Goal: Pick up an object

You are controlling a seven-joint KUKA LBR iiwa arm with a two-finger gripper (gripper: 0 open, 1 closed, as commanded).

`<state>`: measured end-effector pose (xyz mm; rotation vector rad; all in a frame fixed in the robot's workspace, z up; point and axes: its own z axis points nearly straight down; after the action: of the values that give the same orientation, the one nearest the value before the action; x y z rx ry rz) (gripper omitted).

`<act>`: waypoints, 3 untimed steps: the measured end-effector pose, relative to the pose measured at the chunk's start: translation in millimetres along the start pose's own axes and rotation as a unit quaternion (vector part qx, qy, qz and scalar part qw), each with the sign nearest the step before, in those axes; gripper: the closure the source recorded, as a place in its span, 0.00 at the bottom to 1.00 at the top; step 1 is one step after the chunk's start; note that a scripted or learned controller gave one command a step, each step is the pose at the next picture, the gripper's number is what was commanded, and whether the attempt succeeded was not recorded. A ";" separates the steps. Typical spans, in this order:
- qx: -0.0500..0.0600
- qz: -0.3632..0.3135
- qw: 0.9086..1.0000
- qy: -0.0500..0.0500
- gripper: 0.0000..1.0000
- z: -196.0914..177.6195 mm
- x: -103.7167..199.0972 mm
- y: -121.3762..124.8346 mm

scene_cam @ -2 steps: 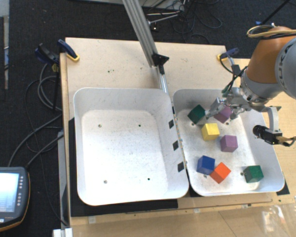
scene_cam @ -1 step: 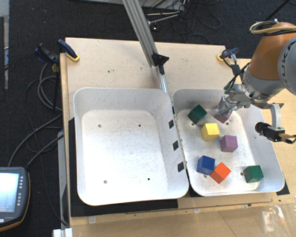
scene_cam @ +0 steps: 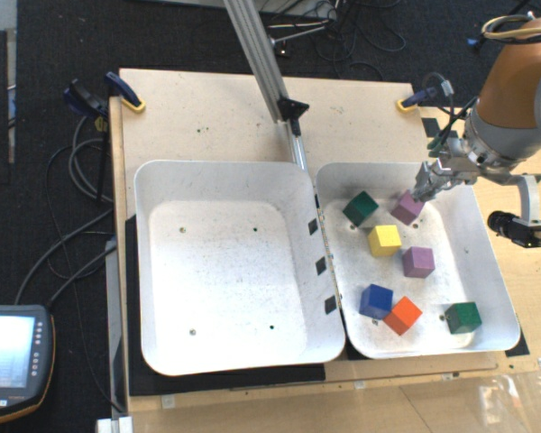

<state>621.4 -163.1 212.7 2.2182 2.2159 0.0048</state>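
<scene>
Pale bench (scene_cam: 216,115) — two white bins, left (scene_cam: 153,242), right (scene_cam: 491,269), side by side

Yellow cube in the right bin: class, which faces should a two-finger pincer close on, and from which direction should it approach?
Come straight down from above onto the yellow cube and close on two opposite side faces. It sits flat, top face up, with small gaps all around; the green cube and purple cube are nearest.

We see the gripper (scene_cam: 426,188) low over the right bin (scene_cam: 496,278), just above a purple cube (scene_cam: 407,208); six other cubes nearby.
</scene>
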 end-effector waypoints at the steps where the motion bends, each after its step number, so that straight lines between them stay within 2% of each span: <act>1: 0.001 -0.001 1.000 0.000 1.00 -19.3 -0.2 1.1; 2: 0.004 -0.004 1.000 0.002 1.00 -14.3 53.7 -6.1; 3: 0.004 -0.004 1.000 0.002 1.00 -25.8 107.8 -25.7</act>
<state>595.7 -55.2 238.0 2.2143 2.2313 0.0014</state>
